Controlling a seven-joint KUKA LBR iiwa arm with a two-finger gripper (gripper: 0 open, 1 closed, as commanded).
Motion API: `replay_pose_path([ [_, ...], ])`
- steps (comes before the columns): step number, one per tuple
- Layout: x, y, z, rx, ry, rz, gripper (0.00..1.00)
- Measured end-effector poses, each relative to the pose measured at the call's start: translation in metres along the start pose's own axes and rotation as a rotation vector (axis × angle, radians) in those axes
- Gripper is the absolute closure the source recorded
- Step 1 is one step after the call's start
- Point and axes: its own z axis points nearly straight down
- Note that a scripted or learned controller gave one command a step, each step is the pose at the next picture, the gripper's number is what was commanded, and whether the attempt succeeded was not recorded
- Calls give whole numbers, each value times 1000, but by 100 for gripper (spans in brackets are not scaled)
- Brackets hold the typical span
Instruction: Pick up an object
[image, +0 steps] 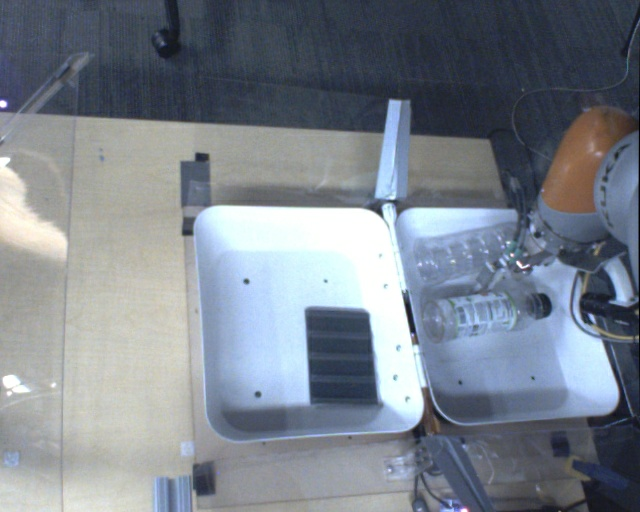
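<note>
In the right bin (560, 385) a clear plastic bottle (478, 315) with a label and a dark cap lies on its side, cap pointing right. Behind it, near the bin's far wall, lies a second clear plastic item (455, 255). My gripper (508, 264) reaches in from the right and hovers between the two, just above the bottle's upper right end. A black ribbed rectangular block (341, 355) lies flat in the left bin (240, 300), toward its front right.
The arm's orange band (585, 160) and grey wrist overhang the right bin's far right corner. Cables (600, 310) run along that bin's right rim. A metal bar (393, 150) stands behind the gap between the bins.
</note>
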Motion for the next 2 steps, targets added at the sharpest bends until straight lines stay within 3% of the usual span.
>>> replay_pose_path([
  [2,0,1,-1,-2,-1,-29,0],
])
